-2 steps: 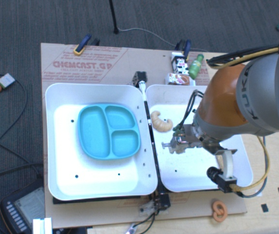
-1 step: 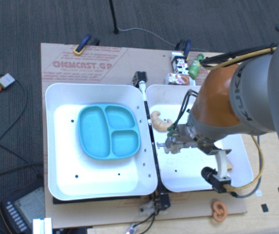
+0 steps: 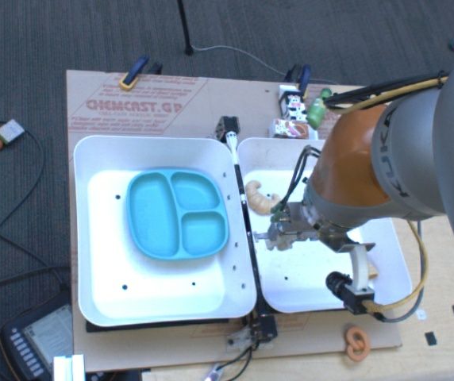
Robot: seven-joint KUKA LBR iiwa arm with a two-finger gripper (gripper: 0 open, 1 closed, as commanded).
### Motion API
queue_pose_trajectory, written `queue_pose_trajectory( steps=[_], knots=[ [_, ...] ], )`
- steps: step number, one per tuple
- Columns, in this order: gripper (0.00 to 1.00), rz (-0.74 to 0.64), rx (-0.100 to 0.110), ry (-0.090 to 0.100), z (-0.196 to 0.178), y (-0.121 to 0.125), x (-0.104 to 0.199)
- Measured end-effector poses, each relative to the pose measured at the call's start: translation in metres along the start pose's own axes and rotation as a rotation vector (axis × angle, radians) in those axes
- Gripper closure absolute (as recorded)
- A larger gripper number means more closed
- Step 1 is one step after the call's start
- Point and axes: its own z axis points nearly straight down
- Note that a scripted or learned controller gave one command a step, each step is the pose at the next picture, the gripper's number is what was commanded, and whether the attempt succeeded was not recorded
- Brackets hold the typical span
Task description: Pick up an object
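Note:
A tan curved object (image 3: 257, 198) lies in the right bin (image 3: 306, 296) near its upper left corner. My gripper (image 3: 284, 233) hangs low over that bin, just below and to the right of the tan object; the arm's grey and orange body covers the bin's middle and right. A small tan piece (image 3: 373, 271) peeks out beside the arm at the bin's right side. A blue divided plate (image 3: 178, 214) rests in the middle of the left bin (image 3: 100, 284).
The ridge between the two bins (image 3: 244, 236) runs right beside my gripper. On the board sit an orange ring (image 3: 357, 342) at the front right, and a small box (image 3: 291, 124) and a green item (image 3: 316, 112) behind the right bin. Blue clamps (image 3: 134, 71) hold the far edge.

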Motion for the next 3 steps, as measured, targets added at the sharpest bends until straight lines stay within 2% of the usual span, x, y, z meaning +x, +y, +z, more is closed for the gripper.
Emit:
queue_pose_trajectory(
  steps=[1, 2, 3],
  knots=[
    [0.0, 0.0, 0.0, 0.0, 0.0, 0.0, 0.0],
    [0.0, 0.002, -0.001, -0.002, 0.0, 0.041, -0.068],
    [0.0, 0.003, -0.002, -0.003, 0.096, 0.012, -0.155]
  ],
)
